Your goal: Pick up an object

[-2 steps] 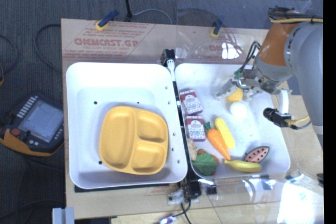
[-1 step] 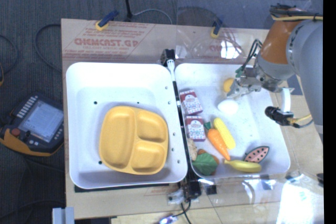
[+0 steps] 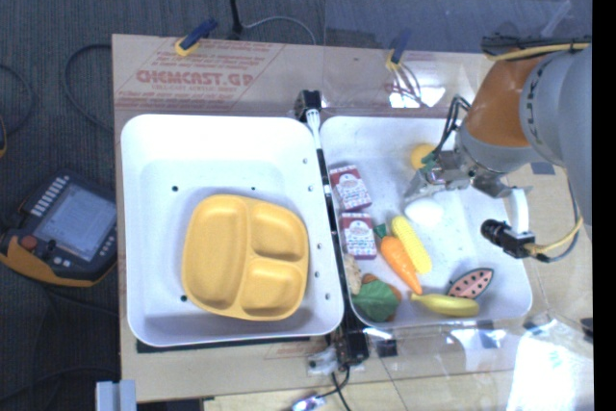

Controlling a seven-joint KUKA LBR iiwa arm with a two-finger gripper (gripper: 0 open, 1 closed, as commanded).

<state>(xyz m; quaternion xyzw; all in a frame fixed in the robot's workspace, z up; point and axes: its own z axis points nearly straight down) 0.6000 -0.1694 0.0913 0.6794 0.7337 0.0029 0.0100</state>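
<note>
The bench [image 3: 192,72] fills most of the frame, with the left bin [image 3: 154,159] at centre left and the right bin [image 3: 500,298] at centre right; the arm [image 3: 549,106] enters from the upper right; a yellow divided tray [image 3: 245,255] lies in the left bin; the gripper [image 3: 445,174] hangs low over the upper middle of the right bin, just beside a small yellow piece [image 3: 422,154]; whether its fingers are spread or closed I cannot tell, and nothing is visibly held. The candidates lie lower in that bin: two red packets [image 3: 350,188], a carrot [image 3: 399,263] touching a corn cob [image 3: 412,244], a banana [image 3: 446,304], a green vegetable [image 3: 377,299], a watermelon slice [image 3: 471,282]. The likely risk is closing on bare bin floor beside the yellow piece, or nudging it against the wall; crowded items could also slip.
</note>
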